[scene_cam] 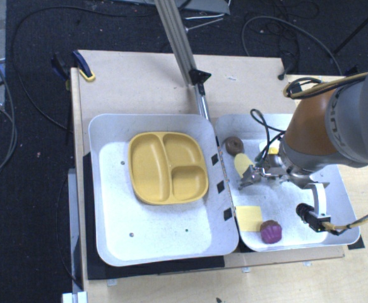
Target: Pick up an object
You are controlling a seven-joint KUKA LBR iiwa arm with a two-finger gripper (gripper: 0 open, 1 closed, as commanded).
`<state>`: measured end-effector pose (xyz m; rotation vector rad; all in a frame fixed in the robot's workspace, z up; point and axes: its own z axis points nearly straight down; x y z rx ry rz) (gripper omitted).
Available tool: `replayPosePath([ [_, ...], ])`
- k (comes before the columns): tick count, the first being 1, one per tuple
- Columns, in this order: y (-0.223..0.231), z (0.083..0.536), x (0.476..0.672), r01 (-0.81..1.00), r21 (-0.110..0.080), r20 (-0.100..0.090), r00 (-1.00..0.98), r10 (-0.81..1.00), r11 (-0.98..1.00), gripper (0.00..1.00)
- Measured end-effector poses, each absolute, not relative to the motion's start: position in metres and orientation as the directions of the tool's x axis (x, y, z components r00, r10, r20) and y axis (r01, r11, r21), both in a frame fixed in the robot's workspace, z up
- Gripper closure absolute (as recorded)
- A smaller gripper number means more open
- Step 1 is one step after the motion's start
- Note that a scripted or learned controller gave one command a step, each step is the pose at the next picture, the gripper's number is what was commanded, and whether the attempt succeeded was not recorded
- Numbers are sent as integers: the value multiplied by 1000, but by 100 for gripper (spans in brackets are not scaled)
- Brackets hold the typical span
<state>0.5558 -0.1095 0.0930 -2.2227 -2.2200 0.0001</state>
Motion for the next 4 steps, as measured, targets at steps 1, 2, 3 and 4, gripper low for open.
replayPosePath([
  [1, -111, 105, 557, 1000, 6, -3, 3, 1000, -3, 100],
  [2, -113, 149, 564, 1000, 2, -1, -2, 1000, 2, 100],
  [3, -116, 192, 568, 1000, 5, -1, -2, 1000, 2, 100],
  [4, -116, 225, 569, 1000, 4, -1, -3, 1000, 3, 100],
])
